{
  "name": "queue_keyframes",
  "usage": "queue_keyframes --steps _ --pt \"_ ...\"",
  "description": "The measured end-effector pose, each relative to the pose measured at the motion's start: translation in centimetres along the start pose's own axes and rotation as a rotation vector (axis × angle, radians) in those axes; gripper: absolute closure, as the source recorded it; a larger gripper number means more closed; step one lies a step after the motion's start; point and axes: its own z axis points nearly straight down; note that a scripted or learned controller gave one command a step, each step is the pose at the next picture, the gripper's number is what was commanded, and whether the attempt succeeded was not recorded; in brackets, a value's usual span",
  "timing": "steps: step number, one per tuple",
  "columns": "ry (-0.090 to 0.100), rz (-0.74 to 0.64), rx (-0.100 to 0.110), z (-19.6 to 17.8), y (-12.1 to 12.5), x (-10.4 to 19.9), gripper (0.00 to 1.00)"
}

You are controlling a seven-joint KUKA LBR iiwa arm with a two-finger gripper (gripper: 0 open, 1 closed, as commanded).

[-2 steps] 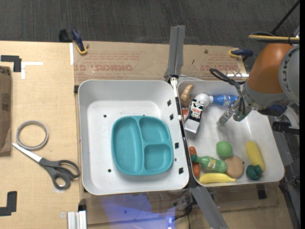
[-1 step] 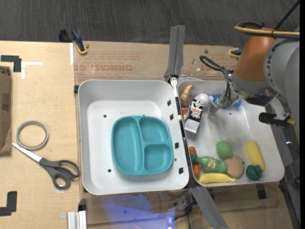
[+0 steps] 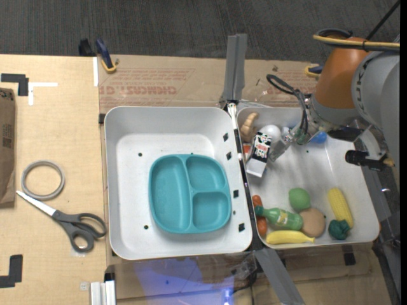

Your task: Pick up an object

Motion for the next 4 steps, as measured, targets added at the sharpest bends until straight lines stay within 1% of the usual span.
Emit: queue_keyframes --steps 1,2,3,4 --pt "0.002 -0.103 0.000 0.0 -9.4 4.5 0.00" --pt "0.000 -0.103 -0.001 -0.9 -9.4 4.4 1.00" --pt "0.000 -0.036 -0.001 -11.2 -4.9 6.7 1.00" --pt "-0.002 -0.030 -0.001 -15.4 -7.5 -4.2 1.00"
